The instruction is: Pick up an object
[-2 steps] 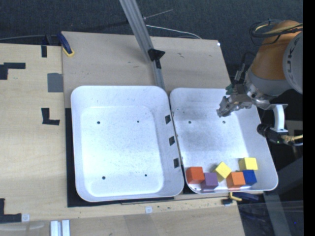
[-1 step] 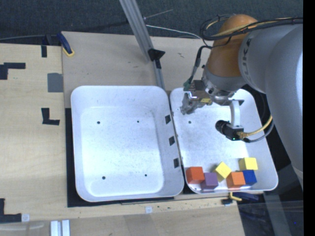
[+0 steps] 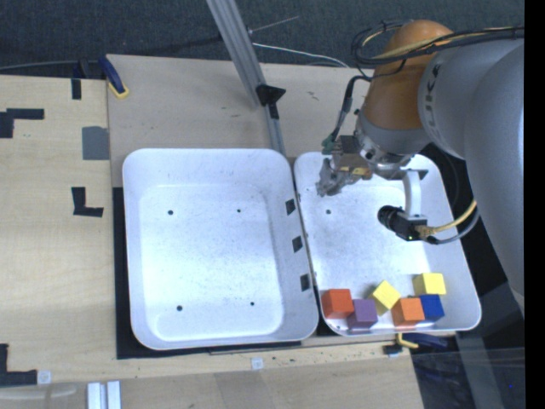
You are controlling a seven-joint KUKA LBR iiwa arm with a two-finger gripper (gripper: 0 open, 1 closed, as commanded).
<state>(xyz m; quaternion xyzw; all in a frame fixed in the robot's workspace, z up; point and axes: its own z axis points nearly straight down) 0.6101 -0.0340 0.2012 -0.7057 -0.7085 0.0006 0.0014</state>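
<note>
Blocks, six small coloured ones, lie clustered along the near edge of the right bin (image 3: 443, 194), and any of them could be the object to pick. Going left to right, the counter (image 3: 51, 228) of pale wood carries a few dark tape marks and a grey patch at its left side. Next comes the left bin (image 3: 140, 169), shallow and white, speckled with fine dark dots. A slanted metal rail (image 3: 234, 32) crosses the counter above it and ends near the gap between the two bins. In the right bin, the orange block (image 3: 338, 302) sits nearest the divider, with the purple block (image 3: 364, 313) just beside it and the yellow block (image 3: 386, 295) a little further back. To their right a second orange block (image 3: 408, 311) touches the blue block (image 3: 431, 307), and another yellow block (image 3: 430, 284) lies just behind those two. The claw (image 3: 328, 186) hangs over the far left corner of the right bin, well apart from the blocks; its tips are dark and small, and I cannot tell whether they stand wide or narrow. Nothing shows between them. The grey arm (image 3: 477, 83) with its orange band fills the upper right.
</note>
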